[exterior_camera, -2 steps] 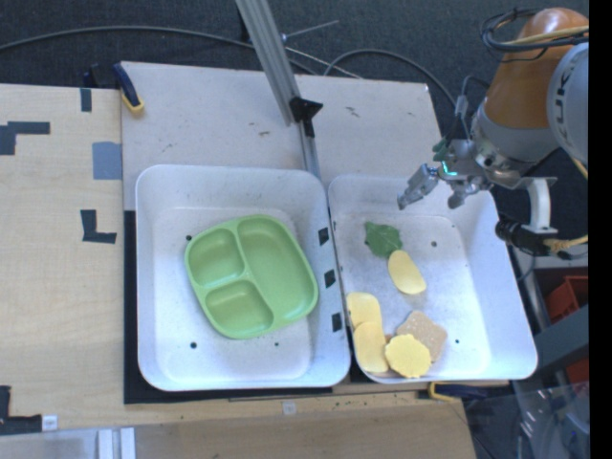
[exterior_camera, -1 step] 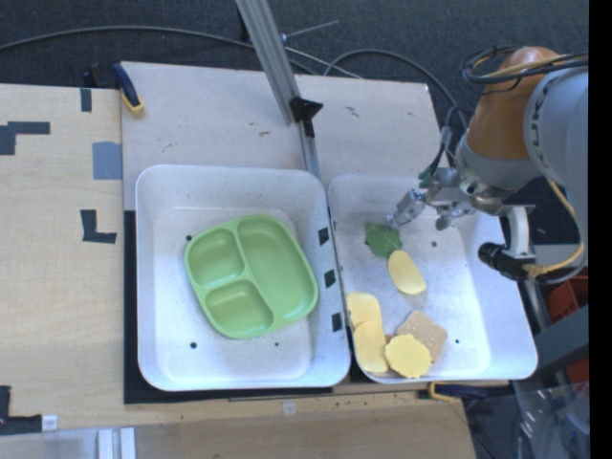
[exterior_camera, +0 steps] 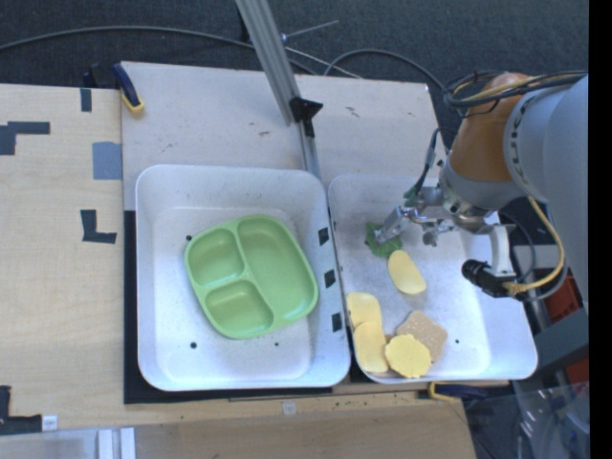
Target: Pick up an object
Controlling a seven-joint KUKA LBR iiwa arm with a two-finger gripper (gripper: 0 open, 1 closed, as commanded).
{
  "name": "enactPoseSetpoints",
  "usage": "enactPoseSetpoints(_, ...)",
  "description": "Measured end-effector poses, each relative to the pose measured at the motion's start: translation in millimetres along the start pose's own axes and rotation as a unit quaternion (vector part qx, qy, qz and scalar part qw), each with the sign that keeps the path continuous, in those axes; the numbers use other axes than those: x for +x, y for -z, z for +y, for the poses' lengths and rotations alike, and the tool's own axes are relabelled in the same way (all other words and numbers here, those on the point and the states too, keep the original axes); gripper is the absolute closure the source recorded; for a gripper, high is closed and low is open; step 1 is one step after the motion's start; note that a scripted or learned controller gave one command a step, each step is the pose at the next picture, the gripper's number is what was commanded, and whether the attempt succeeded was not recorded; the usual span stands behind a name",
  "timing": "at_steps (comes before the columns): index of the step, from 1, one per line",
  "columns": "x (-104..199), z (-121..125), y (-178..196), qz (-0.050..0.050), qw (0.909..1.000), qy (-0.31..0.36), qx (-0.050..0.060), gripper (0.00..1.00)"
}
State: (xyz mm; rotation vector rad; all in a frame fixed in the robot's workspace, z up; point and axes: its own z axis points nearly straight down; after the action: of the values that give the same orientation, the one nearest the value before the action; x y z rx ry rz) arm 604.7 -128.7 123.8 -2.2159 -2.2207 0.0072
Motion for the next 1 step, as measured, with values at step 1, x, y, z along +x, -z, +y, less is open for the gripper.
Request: enactPoseSetpoints(1,0.6,0.0,-36.6,-0.001,1.0000,0.000,-0.002,0.00)
